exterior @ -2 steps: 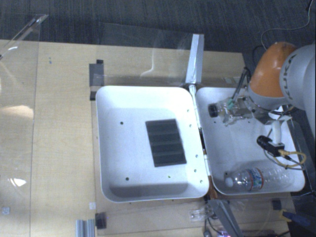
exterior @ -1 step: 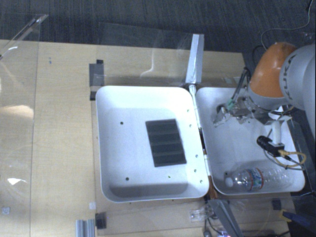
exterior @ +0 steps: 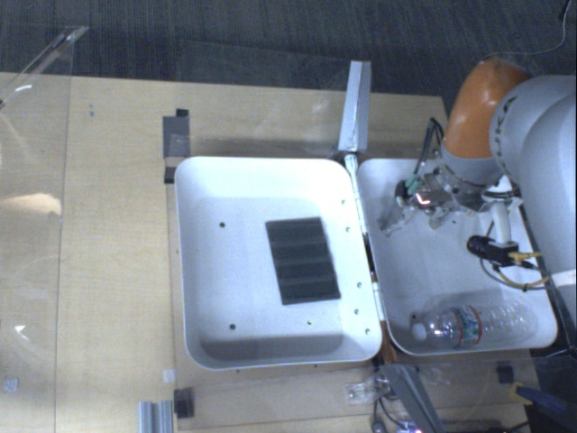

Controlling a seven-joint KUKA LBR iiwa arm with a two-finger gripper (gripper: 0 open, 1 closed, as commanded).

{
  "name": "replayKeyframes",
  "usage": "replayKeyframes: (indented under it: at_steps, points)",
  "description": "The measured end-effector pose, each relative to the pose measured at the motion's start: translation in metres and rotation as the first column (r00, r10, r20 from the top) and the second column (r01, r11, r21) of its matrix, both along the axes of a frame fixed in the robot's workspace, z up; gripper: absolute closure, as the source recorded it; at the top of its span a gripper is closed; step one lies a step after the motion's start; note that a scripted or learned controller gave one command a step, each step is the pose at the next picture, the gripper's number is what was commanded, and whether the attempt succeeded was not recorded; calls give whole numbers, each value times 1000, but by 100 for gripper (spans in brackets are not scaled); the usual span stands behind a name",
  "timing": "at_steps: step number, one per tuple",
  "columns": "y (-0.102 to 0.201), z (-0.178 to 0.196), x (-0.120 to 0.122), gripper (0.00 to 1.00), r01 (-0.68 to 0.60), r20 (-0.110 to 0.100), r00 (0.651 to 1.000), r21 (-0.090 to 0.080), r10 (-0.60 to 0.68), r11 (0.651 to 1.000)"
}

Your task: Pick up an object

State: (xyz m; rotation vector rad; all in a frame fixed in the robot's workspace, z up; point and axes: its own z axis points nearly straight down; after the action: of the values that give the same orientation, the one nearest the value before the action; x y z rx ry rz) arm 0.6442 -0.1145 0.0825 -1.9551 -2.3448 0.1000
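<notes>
Clear plastic bottle (exterior: 469, 323), lying on its side along the near edge of the right bin (exterior: 389, 269), its white cap directed toward the bin's near left corner. A dark ribbed block (exterior: 303, 260) is shown flat at the centre of the left bin (exterior: 194, 242). The gripper (exterior: 397, 218) is seen over the far left part of the right bin, well apart from the bottle; nothing is seen between its fingers, and whether they are spread or closed cannot be told.

two white bins (exterior: 194, 269), wooden bench (exterior: 108, 269)
</notes>
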Motion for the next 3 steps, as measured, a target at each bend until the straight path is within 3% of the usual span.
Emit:
replayKeyframes:
  at_steps: [2,3]
  points:
    - [-25,12,-1,0,-54,4,999,23,54,998]
    - [-71,5,13,0,54,67,996,-4,-54,999]
